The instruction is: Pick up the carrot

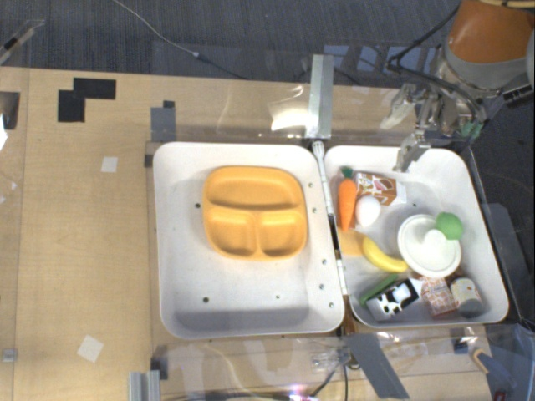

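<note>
Orange, green-topped carrot (346, 203) lies lengthwise beside the white egg (367, 212); the fingers' (411, 153) spread is unreadable.

Matt white plastic bins (180, 307); glossy yellow plastic tray (253, 211); wood-look bench (75, 249).

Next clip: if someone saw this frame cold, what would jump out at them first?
Probably the yellow divided tray, alone in the left bin. Next, the crowded right bin: the carrot lies along its left wall beside a white egg, with a banana and a white bowl nearer the middle. The pincer hangs over that bin's far edge, apart from the carrot.
</note>
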{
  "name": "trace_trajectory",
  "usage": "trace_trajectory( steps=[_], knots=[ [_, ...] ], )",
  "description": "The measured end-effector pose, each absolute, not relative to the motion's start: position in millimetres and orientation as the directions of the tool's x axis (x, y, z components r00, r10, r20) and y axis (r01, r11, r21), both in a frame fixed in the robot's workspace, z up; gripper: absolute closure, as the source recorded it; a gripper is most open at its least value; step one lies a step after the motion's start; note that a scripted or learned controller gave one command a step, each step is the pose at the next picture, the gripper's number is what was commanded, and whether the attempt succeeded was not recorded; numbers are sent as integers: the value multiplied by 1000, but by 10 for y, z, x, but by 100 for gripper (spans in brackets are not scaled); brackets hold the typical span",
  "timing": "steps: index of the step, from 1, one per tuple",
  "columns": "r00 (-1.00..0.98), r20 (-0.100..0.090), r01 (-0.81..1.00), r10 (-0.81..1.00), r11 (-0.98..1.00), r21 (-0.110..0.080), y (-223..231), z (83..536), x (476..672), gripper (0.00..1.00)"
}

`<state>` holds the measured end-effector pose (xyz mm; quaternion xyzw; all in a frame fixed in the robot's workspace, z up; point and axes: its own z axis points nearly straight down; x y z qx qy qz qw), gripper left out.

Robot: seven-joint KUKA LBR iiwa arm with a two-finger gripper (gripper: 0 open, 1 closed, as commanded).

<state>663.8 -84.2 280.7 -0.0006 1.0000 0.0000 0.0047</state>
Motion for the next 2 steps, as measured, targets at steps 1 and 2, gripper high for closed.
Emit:
trace_trajectory(
  steps=[1,2],
  knots=[
    [-1000,0,-8,-8,1000,1,-696,1910,6026,0],
    [-996,-15,-92,-92,996,-2,-782,1235,6066,0]
  ],
)
